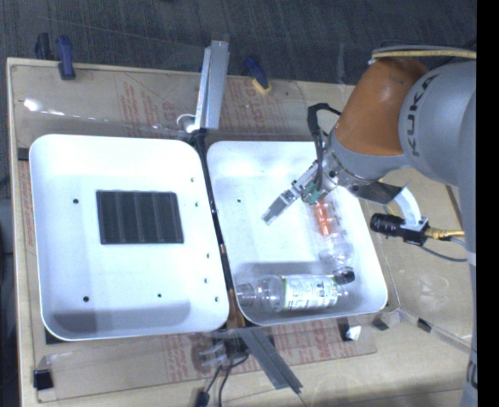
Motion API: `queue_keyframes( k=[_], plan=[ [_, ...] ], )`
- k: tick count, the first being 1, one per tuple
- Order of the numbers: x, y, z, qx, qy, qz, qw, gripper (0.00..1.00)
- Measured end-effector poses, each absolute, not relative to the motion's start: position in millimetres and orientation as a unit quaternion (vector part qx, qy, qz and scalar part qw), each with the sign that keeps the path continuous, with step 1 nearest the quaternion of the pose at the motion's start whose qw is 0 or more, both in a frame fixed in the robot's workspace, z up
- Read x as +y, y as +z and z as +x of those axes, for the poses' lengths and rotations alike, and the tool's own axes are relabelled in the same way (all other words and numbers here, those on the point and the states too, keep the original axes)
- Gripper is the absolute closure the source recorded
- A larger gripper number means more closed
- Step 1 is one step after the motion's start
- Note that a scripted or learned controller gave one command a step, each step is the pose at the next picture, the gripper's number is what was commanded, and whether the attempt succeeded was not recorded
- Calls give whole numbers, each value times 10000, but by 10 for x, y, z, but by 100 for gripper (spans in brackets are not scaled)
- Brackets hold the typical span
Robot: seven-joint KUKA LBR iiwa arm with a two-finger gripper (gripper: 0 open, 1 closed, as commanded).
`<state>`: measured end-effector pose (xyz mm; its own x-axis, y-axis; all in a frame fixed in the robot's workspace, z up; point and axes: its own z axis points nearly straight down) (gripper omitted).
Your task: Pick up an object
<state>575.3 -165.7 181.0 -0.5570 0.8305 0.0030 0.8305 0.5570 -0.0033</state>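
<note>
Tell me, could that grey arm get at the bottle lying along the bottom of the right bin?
Probably yes. The gripper hangs over the right bin, and the lying bottle is uncovered from above. It does lie close along the bin's near wall, with another bottle touching its cap end.

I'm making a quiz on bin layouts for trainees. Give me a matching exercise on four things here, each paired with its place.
Things:
1. dark ribbed mat
2. bottle with the green-and-white label
3. bottle with the orange label
4. gripper

Places:
a. along the right bin's near wall
b. above the middle of the right bin
c. in the left bin
d. by the right bin's right wall

Pairs: 1-c, 2-a, 3-d, 4-b
</note>
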Motion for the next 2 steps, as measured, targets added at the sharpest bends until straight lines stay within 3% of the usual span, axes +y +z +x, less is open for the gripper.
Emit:
queue_keyframes(
  k=[1,2],
  plan=[
    [-1660,1915,5763,-8825,12,-4703,16,100],
    [-1704,2638,5393,-8994,1,-4372,-10,100]
  ],
)
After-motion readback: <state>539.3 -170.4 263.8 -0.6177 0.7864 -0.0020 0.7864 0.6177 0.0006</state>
